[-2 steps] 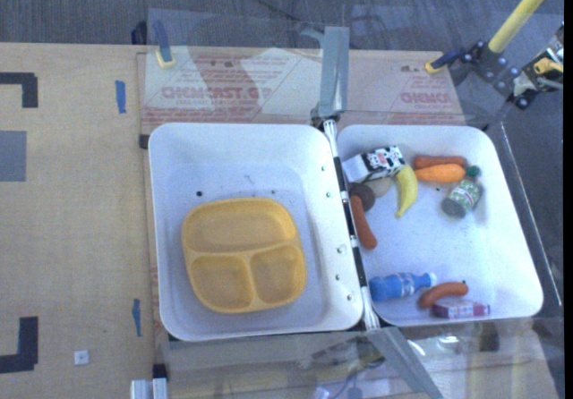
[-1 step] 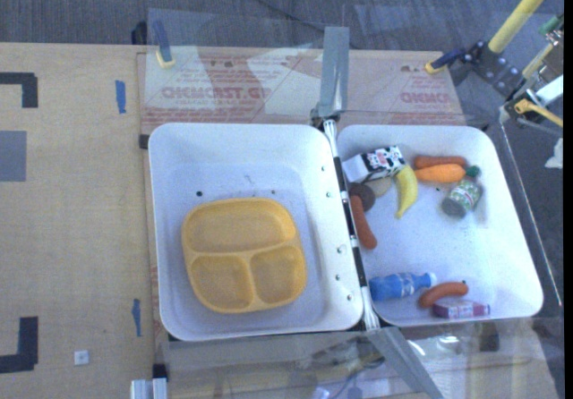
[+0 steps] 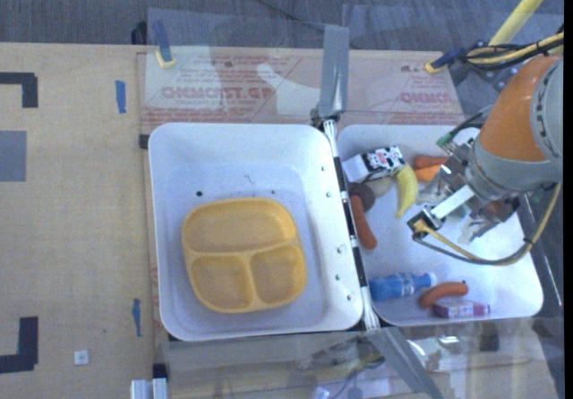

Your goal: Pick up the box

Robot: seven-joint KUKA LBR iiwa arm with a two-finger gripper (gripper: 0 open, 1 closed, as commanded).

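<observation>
- box (image 3: pixel 383 160): small, black-and-white print, in the right bin (image 3: pixel 528 294), at its far left corner close to the wall between the bins.
- A pink pack (image 3: pixel 462 309) at the near edge of the same bin could also count as a box. I take the printed one as the target, but I'm not certain.
- Handling, judged: looks like a light cardboard carton. Stiff enough on the flat sides, but it would dent if squeezed hard. The printed faces are probably smooth and a bit slippery. Not fragile.
- Where to grip, judged: across the two short flat sides, near the middle, coming in from above. Avoid the corners, where it may twist out.
- Crowding: banana (image 3: pixel 406 190) lies just beside the box on its right. A brown lump (image 3: pixel 358 195) sits at its near-left, touching or nearly so, can't tell which. An orange piece (image 3: pixel 431 161) lies further right. Little room on those sides.
- gripper (image 3: pixel 477 220): over the right half of the right bin, nothing seen in it. Grip state: cannot tell, the wrist covers it.
- Box vs gripper: the box is to the gripper's left and further back, apart from it, with the banana between them.
- Also in the right bin: sausage (image 3: pixel 363 225), blue bottle (image 3: pixel 399 285).
- The left bin (image 3: pixel 170 156) has a yellow tray (image 3: pixel 243 254).
</observation>
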